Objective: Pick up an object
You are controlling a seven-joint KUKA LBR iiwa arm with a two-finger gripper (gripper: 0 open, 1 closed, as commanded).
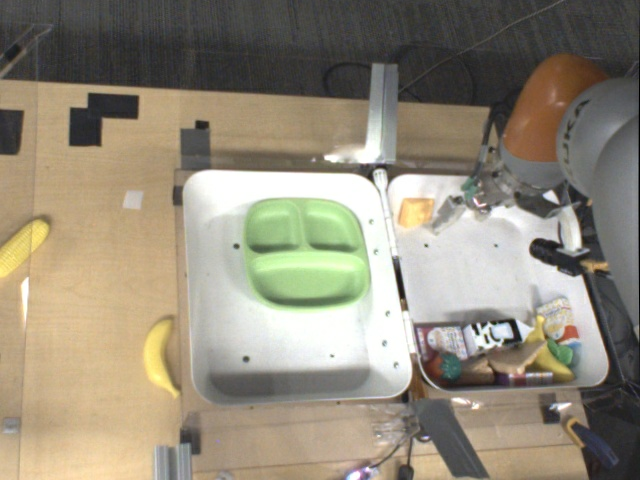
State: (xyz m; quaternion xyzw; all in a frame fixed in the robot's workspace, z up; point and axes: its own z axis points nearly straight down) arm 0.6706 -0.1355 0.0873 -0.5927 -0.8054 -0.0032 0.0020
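Arm over right bin, jaws (pixel 452 208) low near far-left corner, nothing seen between them.

Hovered just right of small orange block (pixel 415 211) lying in right bin's (pixel 470 288) far-left corner; close, contact not clear. Too small and blurred to tell whether spread or pressed together. Cluttered pile along right bin's near edge: dark packet with white label (pixel 470 337), yellow toy pieces (pixel 553 328), other bits too jumbled to name. Left bin (pixel 215 298) carried green divided plate (pixel 303 251), upright, roughly central toward far side. Out on counter (pixel 90 298), left of bins: banana (pixel 160 354) near left bin's near corner, corn cob (pixel 22 248) at far left edge, well apart from each other.
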